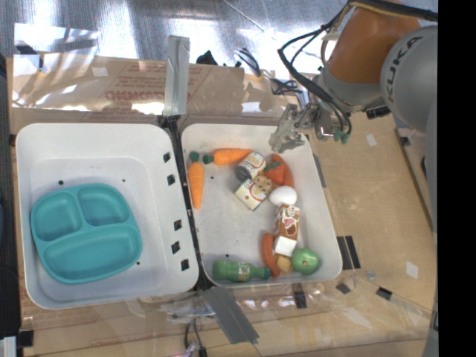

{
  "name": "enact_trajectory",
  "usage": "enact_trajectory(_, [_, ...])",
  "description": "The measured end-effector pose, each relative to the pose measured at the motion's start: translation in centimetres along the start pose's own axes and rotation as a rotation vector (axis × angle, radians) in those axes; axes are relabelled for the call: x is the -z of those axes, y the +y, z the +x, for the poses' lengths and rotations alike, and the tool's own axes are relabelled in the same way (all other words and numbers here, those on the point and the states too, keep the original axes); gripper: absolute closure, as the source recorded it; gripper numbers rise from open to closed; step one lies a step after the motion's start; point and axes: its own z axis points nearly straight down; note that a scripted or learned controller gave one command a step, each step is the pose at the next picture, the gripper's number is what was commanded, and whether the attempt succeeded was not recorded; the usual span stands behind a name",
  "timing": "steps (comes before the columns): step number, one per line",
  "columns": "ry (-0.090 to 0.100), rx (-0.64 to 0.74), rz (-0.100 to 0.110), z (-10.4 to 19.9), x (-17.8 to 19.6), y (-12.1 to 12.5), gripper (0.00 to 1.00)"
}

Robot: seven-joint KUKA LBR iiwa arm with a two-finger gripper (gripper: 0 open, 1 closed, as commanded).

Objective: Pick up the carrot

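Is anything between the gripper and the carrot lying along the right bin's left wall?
Partly. The gripper sits over the right bin's far right corner. A second carrot and a can lie between it and the carrot.

table [372,222]: tan board, taped seams | left white bin [44,143] at centre-left | right white bin [223,236] touching it, centre | cardboard sheet [134,88] behind, upper left
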Motion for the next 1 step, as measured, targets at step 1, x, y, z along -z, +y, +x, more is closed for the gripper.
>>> enact_trajectory(1, [-0.011,-0.101,0.002,0.72,8.13,-0.83,1.00])
